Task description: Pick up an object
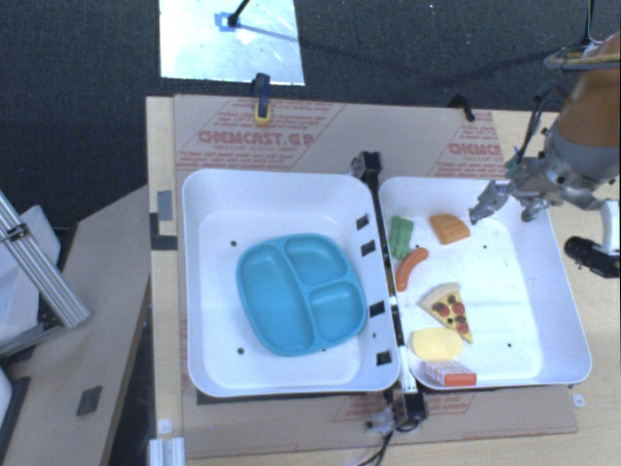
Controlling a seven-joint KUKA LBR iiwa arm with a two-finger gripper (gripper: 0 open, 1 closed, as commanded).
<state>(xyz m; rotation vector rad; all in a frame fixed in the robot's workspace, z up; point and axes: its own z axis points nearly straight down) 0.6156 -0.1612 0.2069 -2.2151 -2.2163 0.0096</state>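
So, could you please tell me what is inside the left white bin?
The left bin holds a blue divided tray with three compartments, nothing visible in them. Whatever lies beneath the tray is covered.

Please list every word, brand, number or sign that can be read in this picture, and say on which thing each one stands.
"CHEMCAST" in red, followed by letters like "GP" that are unclear: printed on the brown protective sheet behind the left bin.
The same red print, turned at an angle: on the sheet behind the right bin; too blurred to read with certainty.
The small box in the right bin: no readable text.
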